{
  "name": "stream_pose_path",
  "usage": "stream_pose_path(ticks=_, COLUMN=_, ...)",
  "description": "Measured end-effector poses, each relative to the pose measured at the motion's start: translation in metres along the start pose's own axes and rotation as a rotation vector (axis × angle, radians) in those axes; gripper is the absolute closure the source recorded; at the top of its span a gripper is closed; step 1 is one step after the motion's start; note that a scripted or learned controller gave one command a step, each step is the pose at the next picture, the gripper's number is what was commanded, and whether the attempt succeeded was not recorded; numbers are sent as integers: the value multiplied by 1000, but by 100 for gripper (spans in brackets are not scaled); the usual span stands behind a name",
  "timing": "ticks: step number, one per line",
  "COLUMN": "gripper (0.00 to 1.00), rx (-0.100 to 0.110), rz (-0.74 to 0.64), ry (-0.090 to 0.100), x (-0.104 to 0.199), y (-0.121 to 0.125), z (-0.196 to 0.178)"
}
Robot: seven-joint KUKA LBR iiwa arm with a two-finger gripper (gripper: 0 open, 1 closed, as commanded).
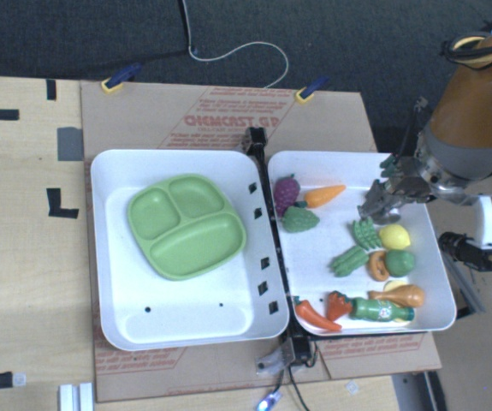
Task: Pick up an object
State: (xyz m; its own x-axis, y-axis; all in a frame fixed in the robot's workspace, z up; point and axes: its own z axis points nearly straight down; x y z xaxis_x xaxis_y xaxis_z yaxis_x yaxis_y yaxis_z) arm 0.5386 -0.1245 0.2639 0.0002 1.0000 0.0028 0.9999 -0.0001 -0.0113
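The right bin [314, 168] holds several toy foods. Purple grapes [286, 191], an orange carrot [324, 196] and a leafy green piece [299, 220] lie at its upper left. A yellow lemon [394, 237], a ridged green piece [365, 234], a green pod [346, 261] and a round green fruit [401, 262] cluster at the right. My gripper [376, 205] hangs over the bin's upper right, just above and left of the lemon, close to the ridged green piece. I see nothing held in it.
Along the right bin's front edge lie a red chili [312, 317], a red piece [338, 305], a green cucumber-like piece [382, 312] and an orange piece [404, 295]. The left bin [113, 255] holds a green divided plate [187, 225]. The arm [464, 118] comes in from the right.
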Motion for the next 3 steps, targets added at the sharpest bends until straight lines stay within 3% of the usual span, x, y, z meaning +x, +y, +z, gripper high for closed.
stream_pose_path(ticks=1, gripper=100, rx=-11, rz=-10, ry=-1, x=74, y=12, z=-17)
stream_pose_path(ticks=2, gripper=100, rx=-7, rz=-4, ry=-3, x=101, y=8, z=12)
stream_pose_path(ticks=3, gripper=100, rx=-12, rz=-8, ry=-1, x=153, y=4, z=-15)
